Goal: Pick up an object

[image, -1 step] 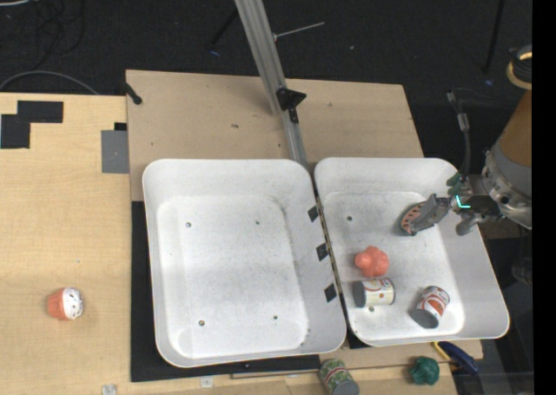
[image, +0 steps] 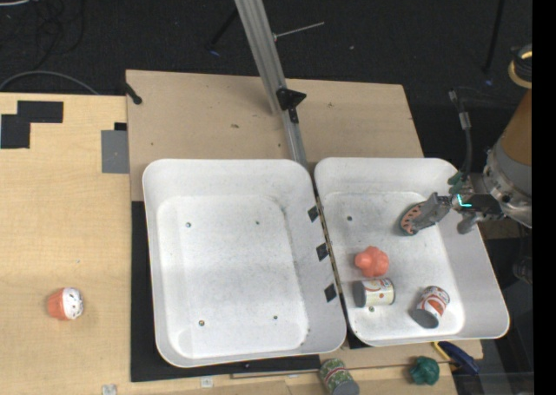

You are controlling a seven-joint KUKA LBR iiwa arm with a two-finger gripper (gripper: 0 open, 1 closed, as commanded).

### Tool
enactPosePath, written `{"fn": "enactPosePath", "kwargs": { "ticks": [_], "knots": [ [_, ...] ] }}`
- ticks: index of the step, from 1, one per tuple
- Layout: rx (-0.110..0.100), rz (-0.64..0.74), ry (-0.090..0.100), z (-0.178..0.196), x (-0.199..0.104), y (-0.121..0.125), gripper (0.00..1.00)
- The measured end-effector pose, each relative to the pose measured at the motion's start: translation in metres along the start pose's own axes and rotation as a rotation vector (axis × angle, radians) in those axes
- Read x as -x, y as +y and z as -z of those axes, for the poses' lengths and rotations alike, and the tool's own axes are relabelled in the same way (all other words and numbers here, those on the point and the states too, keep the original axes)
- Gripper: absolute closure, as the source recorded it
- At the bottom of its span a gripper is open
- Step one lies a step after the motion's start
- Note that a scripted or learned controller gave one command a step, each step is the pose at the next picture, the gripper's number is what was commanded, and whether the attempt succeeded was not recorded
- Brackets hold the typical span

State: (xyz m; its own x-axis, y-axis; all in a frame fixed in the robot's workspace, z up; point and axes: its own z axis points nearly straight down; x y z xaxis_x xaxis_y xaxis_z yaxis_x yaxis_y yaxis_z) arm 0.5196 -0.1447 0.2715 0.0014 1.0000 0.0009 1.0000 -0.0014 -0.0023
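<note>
Green can [image: 336, 376] nearest, label unreadable; end effector [image: 419, 218] over right bin [image: 473, 250], finger state unclear.

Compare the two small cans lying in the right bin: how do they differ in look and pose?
The white can lies across the bin, its dark end toward the divider; the red-and-white can lies slanted, its dark end toward the near rim. The white can lies just below the red lumpy object; the red-and-white can lies apart, nearer the right bin's right wall. Both are small, on their sides, away from the gripper.
</note>
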Motion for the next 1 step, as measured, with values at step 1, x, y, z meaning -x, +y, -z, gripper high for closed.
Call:
{"fn": "enactPosePath", "kwargs": {
  "ticks": [1],
  "knots": [
    [-0.005, 0.001, 0.001, -0.0481, -0.0086, -0.0043, 0.00]
  ]
}}
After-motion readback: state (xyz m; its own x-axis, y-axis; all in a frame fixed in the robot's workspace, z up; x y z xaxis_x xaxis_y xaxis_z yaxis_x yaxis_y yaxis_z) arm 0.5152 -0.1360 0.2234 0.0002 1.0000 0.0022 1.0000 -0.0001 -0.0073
